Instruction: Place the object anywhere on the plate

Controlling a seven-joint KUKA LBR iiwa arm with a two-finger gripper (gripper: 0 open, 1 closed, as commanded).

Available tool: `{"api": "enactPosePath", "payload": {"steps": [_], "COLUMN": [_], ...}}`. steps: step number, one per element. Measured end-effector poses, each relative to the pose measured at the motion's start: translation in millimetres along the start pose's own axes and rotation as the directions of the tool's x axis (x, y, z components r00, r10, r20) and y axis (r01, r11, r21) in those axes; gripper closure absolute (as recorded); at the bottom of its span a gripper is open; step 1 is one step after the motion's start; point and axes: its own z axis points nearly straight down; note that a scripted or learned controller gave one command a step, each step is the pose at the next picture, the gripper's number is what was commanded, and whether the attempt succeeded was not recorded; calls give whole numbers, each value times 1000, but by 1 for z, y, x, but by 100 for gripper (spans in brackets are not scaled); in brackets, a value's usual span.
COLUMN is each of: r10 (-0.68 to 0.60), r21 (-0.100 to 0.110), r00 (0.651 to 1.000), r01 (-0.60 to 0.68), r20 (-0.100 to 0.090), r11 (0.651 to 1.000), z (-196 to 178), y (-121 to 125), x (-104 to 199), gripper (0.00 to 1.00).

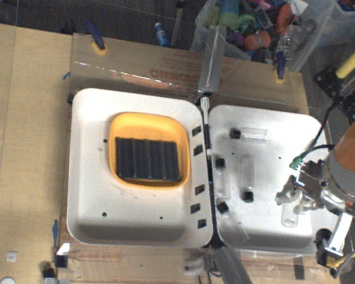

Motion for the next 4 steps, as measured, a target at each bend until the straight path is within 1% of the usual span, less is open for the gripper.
{"api": "enactPosePath", "payload": {"steps": [1, 2, 3, 4], "r10": [-116, -397, -509, -578], "r21": [-1, 2, -3, -2], "r00": [993, 918, 861, 816], "r01": [116, 397, 509, 578], "r20": [2, 0, 3, 3], "r11": [993, 918, 861, 816], "z": [4, 25, 24, 24], "y": [29, 40, 84, 129], "x": [28, 43, 60, 83], "gripper": [100, 100, 100, 100]}}
